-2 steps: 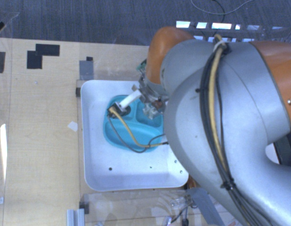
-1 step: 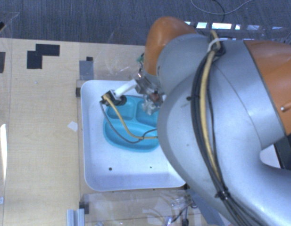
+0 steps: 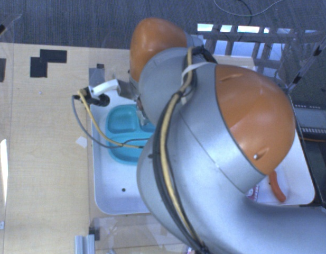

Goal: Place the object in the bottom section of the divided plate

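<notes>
A blue divided plate (image 3: pixel 122 133) lies in the left white bin (image 3: pixel 112 194); the arm hides its right part. The arm (image 3: pixel 215 142) reaches across both bins from the right and covers most of them. Its wrist end hangs over the plate's right side, where a small grey part of the gripper (image 3: pixel 141 114) shows just above the plate. I see nothing held there. A thin orange object (image 3: pixel 277 187) lies in the right bin (image 3: pixel 305 184) near its front right corner.
A white fitting with black and yellow cables (image 3: pixel 94 95) sticks out left of the wrist, over the left bin's far corner. The wooden bench (image 3: pixel 41 157) stretches to the left. A clear rack (image 3: pixel 258 41) stands behind the bins.
</notes>
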Robot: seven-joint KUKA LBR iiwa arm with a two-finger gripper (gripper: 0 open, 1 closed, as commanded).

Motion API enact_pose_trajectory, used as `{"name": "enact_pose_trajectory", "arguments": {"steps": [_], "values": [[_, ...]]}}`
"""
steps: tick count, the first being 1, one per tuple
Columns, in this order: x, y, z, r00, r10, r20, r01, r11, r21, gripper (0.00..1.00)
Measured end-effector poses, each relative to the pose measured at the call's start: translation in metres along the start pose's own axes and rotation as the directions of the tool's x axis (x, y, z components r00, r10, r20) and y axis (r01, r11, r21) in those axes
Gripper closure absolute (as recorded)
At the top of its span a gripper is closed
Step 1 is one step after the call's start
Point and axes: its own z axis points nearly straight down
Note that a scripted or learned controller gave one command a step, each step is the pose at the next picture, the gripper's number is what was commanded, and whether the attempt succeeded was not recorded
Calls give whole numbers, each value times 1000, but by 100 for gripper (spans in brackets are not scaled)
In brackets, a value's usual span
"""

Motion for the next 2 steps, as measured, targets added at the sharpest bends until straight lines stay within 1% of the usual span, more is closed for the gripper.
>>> {"name": "enact_pose_trajectory", "arguments": {"steps": [1, 2], "values": [[5, -3, 1, 999, 33, 12, -33, 999, -5, 100], [-64, -37, -53, 1000, 5, 25, -6, 1000, 12, 100]]}}
